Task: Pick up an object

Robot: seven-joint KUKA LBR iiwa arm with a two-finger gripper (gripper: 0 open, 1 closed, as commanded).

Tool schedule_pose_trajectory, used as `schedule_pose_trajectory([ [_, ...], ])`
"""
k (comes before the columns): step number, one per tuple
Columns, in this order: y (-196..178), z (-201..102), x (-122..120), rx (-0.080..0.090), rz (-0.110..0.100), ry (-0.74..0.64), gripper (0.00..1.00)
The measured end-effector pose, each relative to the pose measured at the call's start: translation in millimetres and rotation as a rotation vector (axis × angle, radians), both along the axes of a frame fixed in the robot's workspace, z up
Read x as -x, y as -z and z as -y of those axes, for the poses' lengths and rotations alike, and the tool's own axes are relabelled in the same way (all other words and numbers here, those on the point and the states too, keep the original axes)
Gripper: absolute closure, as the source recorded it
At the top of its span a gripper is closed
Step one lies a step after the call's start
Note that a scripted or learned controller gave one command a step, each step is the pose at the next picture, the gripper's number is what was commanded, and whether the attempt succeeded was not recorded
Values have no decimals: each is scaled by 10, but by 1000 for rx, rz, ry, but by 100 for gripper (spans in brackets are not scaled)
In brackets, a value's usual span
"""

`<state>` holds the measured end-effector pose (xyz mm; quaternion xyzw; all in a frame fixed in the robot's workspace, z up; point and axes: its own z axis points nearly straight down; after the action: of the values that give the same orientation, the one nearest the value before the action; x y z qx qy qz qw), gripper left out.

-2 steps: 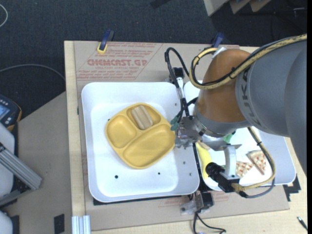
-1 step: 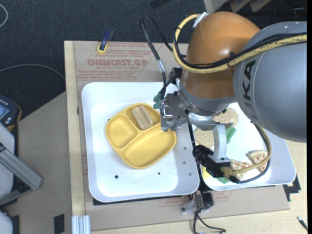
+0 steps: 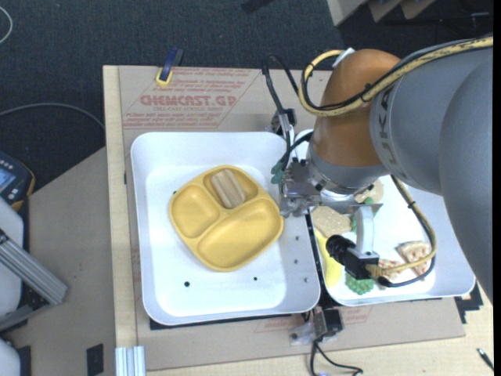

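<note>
Arm poised over the right bin's inner edge, its choices split to either side.
The arm (image 3: 344,143) hangs above the right bin (image 3: 448,287), close to the wall shared with the left bin (image 3: 149,210); the wrist hides the grasping end, so released or clenched cannot be told. Nearest, under and just camera-below the wrist, lie a green piece (image 3: 360,285) and a tan-and-white piece (image 3: 412,254). The yellow divided plate (image 3: 227,233), with a tan block (image 3: 228,186) in its upper compartment, lies across that wall to the camera's left.
</note>
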<state>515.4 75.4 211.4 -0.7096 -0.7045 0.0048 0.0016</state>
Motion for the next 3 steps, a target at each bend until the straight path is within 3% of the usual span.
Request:
schedule_pose_trajectory([
  [1,-96,-925,122,-8,10,-16,100],
  [2,-754,-1539,-23,-10,18,-15,100],
  [3,-817,-1498,-17,-5,11,-10,100],
])
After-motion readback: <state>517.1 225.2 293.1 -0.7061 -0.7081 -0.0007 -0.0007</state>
